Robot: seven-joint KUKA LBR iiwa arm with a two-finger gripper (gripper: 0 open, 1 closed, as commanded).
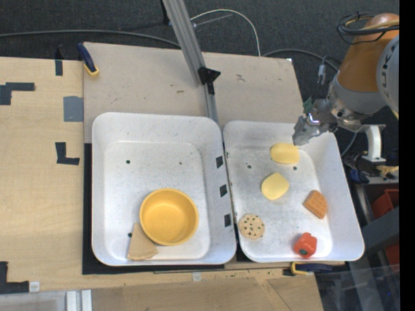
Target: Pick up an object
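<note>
Yellow lump (284, 153) lies long-axis left-right under the gripper (303, 132), whose grip state I cannot tell.

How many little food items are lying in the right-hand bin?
5: a pale yellow piece under the end effector, a second yellow piece mid-bin, an orange wedge rightward, a cookie and a red pepper along the near edge. None looks hidden.

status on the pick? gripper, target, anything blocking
Gripper low over right bin, far edge; finger state unclear. Nearest item: pale yellow piece, not gripped. Nothing blocking it.
</note>
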